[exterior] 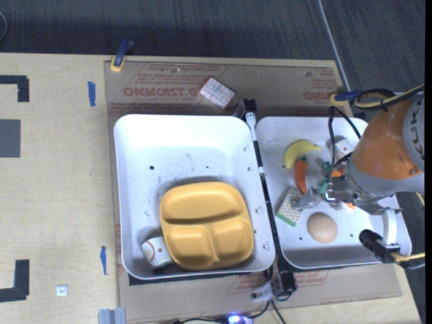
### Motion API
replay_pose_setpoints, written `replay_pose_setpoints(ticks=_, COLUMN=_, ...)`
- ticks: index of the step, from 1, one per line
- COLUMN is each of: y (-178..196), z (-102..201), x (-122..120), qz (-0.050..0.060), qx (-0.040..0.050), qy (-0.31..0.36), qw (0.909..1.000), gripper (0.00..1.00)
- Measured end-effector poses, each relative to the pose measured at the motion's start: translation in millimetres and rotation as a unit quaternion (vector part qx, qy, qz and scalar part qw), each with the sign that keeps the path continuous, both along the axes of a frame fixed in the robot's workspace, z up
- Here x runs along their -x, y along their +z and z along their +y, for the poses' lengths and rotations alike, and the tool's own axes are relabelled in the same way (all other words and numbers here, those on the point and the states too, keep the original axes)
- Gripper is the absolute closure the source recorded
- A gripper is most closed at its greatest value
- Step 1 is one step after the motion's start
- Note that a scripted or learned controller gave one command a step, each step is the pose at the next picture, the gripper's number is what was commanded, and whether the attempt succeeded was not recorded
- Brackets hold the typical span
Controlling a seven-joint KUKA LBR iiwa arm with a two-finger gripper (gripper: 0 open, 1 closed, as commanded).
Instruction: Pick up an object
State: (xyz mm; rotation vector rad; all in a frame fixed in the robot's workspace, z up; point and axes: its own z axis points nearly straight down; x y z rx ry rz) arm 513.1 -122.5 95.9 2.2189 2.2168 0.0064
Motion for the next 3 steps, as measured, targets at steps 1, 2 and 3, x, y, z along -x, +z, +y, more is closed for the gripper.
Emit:
replay_pose_setpoints(ticks=1, y=-6.4, z=17.8, x=26.2, qz=-0.006, qx=0.0027, qy=-0.001, qw=1.0000, gripper=0.00)
replay_pose_setpoints(ticks=2, y=4.7, z=20.8, x=24.2, qz=-0.007, qx=-0.0003, qy=0.000, qw=1.0000, gripper=1.00)
replay_pose_setpoints(ticks=3, y=88.9, z=98.9, x=15.0, qz=0.002, qx=-0.0006, qy=0.001, qw=1.0000, gripper=1.00)
